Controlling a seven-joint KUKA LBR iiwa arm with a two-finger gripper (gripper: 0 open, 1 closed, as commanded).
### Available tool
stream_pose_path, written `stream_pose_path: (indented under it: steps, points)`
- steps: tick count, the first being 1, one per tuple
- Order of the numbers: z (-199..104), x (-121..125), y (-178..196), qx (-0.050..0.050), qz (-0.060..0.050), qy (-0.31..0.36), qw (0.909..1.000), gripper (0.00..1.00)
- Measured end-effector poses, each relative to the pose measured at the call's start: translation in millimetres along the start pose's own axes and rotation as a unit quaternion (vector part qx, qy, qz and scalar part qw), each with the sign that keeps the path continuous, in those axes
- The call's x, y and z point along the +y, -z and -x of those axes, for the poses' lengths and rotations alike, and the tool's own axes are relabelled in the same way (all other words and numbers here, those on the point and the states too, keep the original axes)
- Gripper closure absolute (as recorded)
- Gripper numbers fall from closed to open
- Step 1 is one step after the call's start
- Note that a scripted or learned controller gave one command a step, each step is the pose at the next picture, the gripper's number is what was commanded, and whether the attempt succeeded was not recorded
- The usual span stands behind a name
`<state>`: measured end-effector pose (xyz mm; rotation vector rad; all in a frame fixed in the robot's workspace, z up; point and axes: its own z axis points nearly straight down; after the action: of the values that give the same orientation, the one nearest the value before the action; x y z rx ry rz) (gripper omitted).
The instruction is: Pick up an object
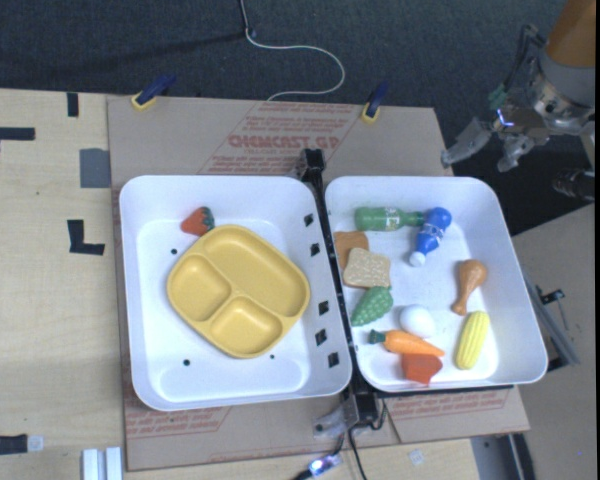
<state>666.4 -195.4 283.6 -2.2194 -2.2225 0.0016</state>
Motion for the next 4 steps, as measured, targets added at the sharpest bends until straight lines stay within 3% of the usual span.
stream_pose_path:
  steps: [3, 4]
  points:
    - [-10.6, 6.0, -163.2, -0.001, 0.000, 0.000, 1.0000, 0.00]
    - [-8.7, 11.6, -169.6, -0.004, 0.010, 0.001, 0.9999, 0.00]
